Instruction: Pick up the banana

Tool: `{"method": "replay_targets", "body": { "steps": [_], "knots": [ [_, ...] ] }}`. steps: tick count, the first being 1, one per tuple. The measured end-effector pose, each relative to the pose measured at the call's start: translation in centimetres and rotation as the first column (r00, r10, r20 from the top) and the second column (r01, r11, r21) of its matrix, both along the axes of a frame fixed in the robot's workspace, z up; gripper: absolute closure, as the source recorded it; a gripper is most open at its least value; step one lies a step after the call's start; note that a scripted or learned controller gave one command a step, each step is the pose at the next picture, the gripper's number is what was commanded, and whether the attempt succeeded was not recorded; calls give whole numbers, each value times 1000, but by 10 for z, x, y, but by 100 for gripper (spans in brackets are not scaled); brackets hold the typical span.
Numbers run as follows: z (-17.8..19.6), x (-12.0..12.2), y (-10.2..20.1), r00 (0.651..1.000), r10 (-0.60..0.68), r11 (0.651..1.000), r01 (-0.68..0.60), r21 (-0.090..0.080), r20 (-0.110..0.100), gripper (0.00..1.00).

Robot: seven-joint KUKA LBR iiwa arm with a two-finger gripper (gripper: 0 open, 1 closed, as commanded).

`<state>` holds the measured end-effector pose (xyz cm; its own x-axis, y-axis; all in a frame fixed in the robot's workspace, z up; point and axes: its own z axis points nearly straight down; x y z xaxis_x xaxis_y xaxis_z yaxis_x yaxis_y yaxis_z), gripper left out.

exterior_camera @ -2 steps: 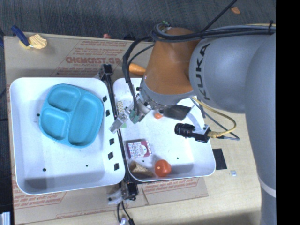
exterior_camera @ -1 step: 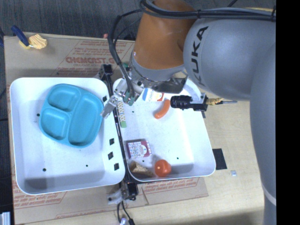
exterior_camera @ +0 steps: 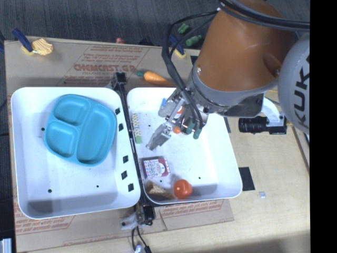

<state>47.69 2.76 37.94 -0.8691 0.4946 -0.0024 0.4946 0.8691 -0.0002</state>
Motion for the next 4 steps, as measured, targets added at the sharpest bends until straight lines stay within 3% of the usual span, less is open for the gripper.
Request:
{"method": "replay_targets", "body": {
  "steps": [1, 2, 3, 4],
  "knots": [
    [10, 1, 0, 1000, 4, 1000, -4, 0, 1, 100],
    [-154, -1, 71, 979, -205, 979, 205, -1, -6, 100],
    [59, 0, 64, 988, -153, 988, 153, 1, 1, 100],
    [59, 17, 9, 647, -763, 647, 763, 1, 0, 100]
  ]
}}
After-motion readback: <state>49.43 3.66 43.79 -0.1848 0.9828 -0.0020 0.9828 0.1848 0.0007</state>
